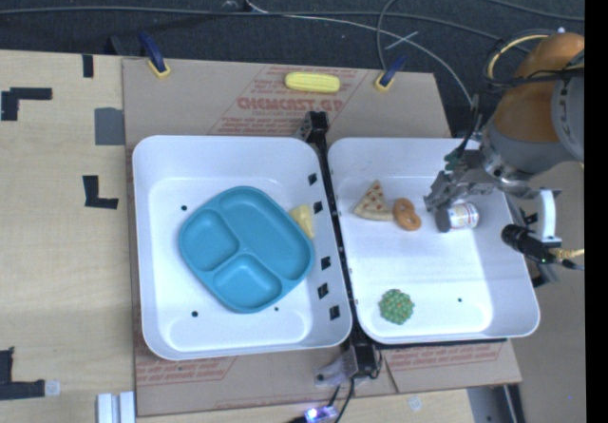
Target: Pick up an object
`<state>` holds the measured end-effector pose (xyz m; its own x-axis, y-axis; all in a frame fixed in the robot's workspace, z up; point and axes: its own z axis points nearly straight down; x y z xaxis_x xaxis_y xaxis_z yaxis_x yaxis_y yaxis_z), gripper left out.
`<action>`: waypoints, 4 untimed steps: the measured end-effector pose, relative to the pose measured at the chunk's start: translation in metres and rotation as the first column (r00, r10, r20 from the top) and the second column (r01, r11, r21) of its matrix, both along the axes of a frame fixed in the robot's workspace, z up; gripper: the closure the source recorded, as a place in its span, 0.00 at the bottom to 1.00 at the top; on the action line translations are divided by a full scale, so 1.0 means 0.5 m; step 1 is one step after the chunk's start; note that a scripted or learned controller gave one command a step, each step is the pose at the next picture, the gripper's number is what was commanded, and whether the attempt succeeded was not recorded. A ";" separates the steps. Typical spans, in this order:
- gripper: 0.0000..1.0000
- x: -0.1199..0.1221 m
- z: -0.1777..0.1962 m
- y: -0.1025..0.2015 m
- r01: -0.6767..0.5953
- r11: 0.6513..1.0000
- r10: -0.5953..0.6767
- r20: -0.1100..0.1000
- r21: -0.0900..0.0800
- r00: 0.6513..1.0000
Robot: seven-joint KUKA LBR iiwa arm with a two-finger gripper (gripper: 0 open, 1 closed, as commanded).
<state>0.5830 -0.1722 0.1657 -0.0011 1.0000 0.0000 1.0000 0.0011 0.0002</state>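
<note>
- Reaching in from the right, the arm (532, 117) places the end effector (448, 205) low over the right bin (494, 302), near its right wall.
- End effector state: cannot tell; the dark tip hides its spread.
- A small silver can (463, 216) lies on its side just beside the tip, touching or nearly touching it; no grip on it can be confirmed.
- Left of the end effector, near: an orange-brown pastry piece (408, 214), and beyond it a pizza slice (373, 203).
- Below and left of the end effector, well apart: a green bumpy ball (396, 306) near the bin's front.
- Far left: the left bin (157, 221) carries a blue divided plate (245, 247), with a pale yellow item (302, 218) at the plate's right edge.
- Up and left, on the cardboard of the table (57, 221): a yellow corn cob (312, 82).
</note>
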 end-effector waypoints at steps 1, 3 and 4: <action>1.00 -0.009 0.123 0.005 0.000 1.000 0.000 0.004 -0.002 1.000; 1.00 -0.001 0.166 0.123 -0.005 1.000 0.005 -0.001 0.000 1.000; 1.00 -0.002 0.160 0.210 -0.004 1.000 0.004 -0.002 0.001 1.000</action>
